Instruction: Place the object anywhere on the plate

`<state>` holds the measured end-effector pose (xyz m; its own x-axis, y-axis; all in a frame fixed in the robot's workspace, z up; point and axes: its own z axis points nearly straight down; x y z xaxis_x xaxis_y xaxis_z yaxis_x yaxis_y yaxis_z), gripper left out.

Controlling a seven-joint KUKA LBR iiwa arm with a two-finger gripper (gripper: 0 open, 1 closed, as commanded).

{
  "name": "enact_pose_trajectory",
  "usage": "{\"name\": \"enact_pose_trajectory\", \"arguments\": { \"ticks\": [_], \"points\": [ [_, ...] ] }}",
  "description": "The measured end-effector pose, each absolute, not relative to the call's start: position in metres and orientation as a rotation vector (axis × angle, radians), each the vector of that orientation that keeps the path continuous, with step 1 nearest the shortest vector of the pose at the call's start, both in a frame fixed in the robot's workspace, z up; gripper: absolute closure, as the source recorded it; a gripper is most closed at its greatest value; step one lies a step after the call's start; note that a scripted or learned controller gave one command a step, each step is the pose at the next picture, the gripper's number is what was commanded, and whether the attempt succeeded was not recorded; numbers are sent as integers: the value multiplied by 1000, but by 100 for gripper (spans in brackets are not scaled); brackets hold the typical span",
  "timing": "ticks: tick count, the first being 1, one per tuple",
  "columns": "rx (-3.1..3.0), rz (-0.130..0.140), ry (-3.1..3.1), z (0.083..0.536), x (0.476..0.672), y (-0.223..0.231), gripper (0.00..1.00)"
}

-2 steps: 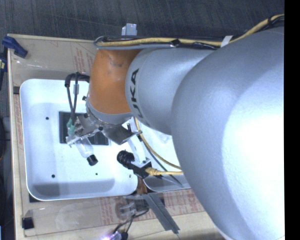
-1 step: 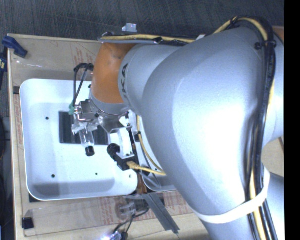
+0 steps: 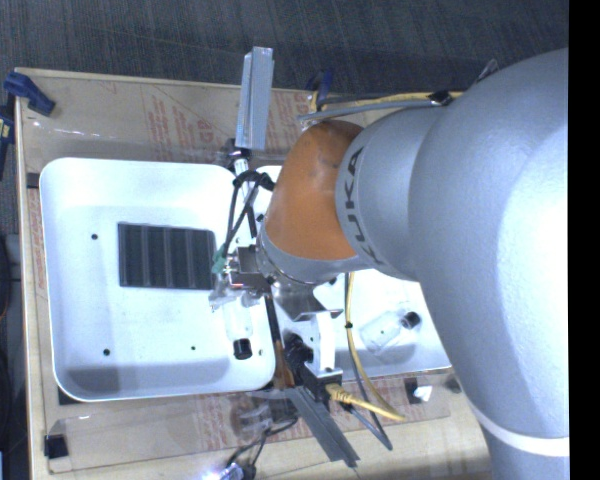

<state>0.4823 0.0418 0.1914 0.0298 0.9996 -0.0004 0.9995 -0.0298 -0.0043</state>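
A dark grey ribbed rectangular plate (image 3: 165, 256) lies flat in the left white bin (image 3: 90, 368). My gripper (image 3: 236, 294) hangs over the divide between the two bins, just right of the plate's right edge, below the orange wrist band (image 3: 305, 203). A small pale, see-through object with a dark end (image 3: 388, 329) lies in the right bin (image 3: 430, 353), right of the gripper and apart from it. The grey arm covers most of the right bin.
A grey metal bar (image 3: 254, 96) stands at the back between the bins. A yellow cable (image 3: 365, 400) and dark brackets (image 3: 320, 423) lie at the front edge. A blue clamp (image 3: 26, 90) sits at the bench's back left corner.
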Motion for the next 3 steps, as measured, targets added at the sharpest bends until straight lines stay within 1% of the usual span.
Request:
{"name": "enact_pose_trajectory", "arguments": {
  "ticks": [1,2,3],
  "points": [
    [-2269,8,-2167,171,525,108,100],
    [-2418,-6,-2005,95,584,111,100],
    [-2064,7,-2361,91,498,125,100]
  ]
}}
